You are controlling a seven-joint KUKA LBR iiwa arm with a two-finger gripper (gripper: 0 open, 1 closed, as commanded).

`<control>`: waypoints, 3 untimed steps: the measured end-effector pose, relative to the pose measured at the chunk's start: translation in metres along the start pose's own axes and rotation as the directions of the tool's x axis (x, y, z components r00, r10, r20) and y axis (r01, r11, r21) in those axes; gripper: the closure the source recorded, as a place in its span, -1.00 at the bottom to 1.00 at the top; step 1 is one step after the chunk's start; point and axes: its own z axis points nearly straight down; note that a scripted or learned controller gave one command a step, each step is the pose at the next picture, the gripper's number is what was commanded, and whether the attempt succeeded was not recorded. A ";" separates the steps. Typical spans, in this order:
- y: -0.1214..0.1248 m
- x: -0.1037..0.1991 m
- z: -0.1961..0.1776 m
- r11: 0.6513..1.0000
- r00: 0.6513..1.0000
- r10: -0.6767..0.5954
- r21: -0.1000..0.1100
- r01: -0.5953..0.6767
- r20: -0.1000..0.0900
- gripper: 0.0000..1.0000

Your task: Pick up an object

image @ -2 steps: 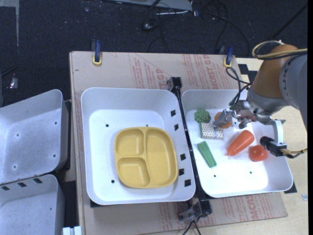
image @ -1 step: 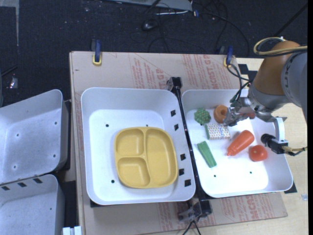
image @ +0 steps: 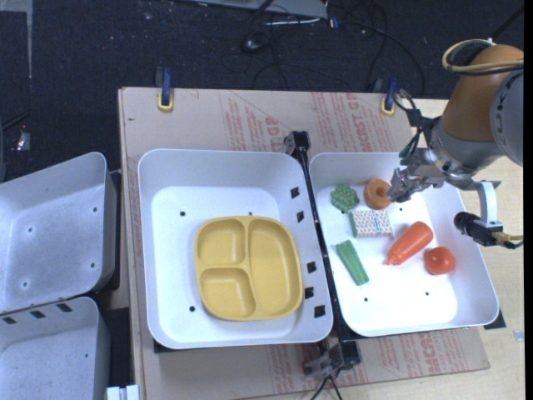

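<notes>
— Where was the pincer [image: 403,187] when you looked?

— Low in the right bin [image: 475,302], at its far side, just beside the orange ring [image: 377,193]. I couldn't tell whether it was spread or pressed together; the wrist hid it, and I saw nothing pinched in it.

— Why there?

— I judged the ring to be the target: it lay nearest. The patterned block [image: 371,222] sat just below it, the dark green lump [image: 343,197] to its left.

— And further out?

— The carrot [image: 410,243] and the tomato [image: 440,260] lay near each other, the green pod [image: 352,262] apart. The yellow divided plate [image: 248,267] sat alone in the left bin [image: 158,223].
</notes>
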 end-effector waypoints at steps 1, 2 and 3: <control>-0.005 0.001 -0.062 1.000 1.000 0.000 -0.002 0.000 0.001 1.00; -0.001 0.003 -0.105 1.000 1.000 0.000 -0.001 0.000 0.001 1.00; -0.004 0.066 -0.104 1.000 1.000 -0.005 0.005 0.005 -0.003 1.00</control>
